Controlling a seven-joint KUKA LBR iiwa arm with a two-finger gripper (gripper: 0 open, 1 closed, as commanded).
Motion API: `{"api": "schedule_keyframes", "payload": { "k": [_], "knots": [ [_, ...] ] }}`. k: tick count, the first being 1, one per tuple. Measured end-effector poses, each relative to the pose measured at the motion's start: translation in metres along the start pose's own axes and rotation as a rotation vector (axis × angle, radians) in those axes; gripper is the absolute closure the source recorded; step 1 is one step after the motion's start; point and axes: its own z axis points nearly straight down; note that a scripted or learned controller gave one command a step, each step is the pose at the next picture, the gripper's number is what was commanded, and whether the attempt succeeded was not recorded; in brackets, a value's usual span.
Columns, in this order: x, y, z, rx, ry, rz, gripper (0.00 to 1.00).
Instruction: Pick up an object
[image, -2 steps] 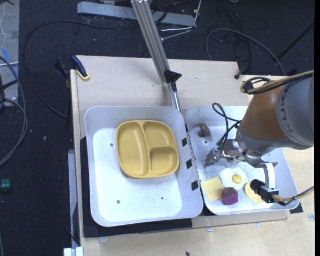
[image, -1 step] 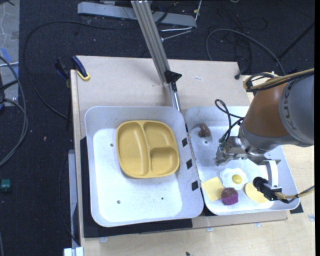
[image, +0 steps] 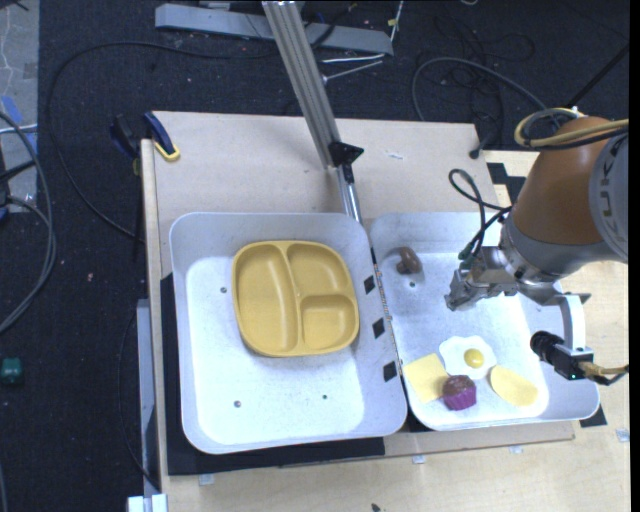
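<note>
The right bin holds several small items: a brown lump near its upper left, a fried-egg toy, a yellow square slice, a purple piece and a yellow oval piece along its near side. My gripper hangs over the middle of this bin, just above the fried egg and to the right of the brown lump. Its tips point down and left, and nothing shows between them.
In the left bin lies a yellow divided plate. A slanted metal pole runs from the top down to the gap between the bins. Black cables loop beside the wrist.
</note>
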Motion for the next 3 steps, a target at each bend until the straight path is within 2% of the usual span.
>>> {"api": "schedule_keyframes", "payload": {
  "k": [1, 3],
  "knots": [
    [0.0, 0.001, -0.02, 0.001, 0.0, 0.0, 1.0],
    [0.104, 0.03, -0.035, 0.002, 0.002, -0.007, 1.0]
  ]
}}
